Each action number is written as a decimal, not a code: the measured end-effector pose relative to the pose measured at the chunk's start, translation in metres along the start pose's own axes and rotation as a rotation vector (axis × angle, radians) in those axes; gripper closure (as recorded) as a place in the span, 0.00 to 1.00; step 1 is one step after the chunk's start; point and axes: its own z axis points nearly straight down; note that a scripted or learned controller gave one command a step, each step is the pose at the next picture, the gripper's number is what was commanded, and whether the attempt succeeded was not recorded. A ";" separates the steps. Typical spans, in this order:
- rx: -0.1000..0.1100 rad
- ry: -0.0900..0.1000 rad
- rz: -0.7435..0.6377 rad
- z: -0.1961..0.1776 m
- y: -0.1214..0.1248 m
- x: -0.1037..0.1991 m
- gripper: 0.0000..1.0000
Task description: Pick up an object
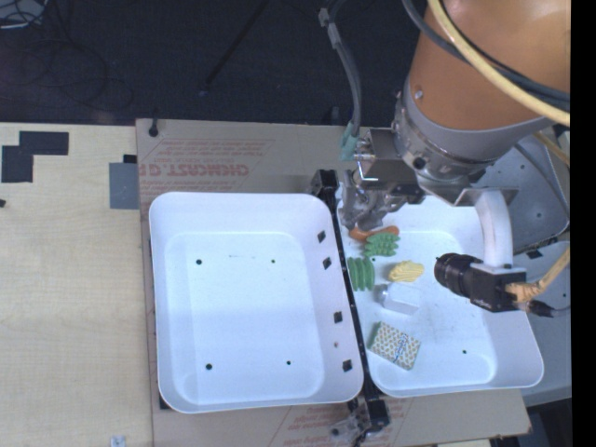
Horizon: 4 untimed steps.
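Nearest the lens, the hand [365,214] hangs low at the right bin's [503,361] top-left corner; I cannot tell its state. Just below lie an orange piece [372,235] and a green leafy piece [381,244], the likeliest pick. Settle straight down, avoiding the bin wall.

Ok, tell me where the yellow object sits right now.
The yellow object lies in the right bin, near its middle, just right of the green ridged piece and below the green leafy piece.

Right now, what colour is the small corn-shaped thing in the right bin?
Yellow; the corn-shaped thing shows in the camera view.
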 end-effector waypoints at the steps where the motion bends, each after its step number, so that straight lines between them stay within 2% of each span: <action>1: -0.001 0.001 -0.001 -0.062 0.000 0.031 1.00; 2: -0.006 0.001 0.000 -0.063 0.113 0.067 1.00; 3: 0.006 -0.001 0.003 -0.061 0.086 0.020 1.00; 4: 0.006 -0.001 0.002 -0.061 0.079 0.001 1.00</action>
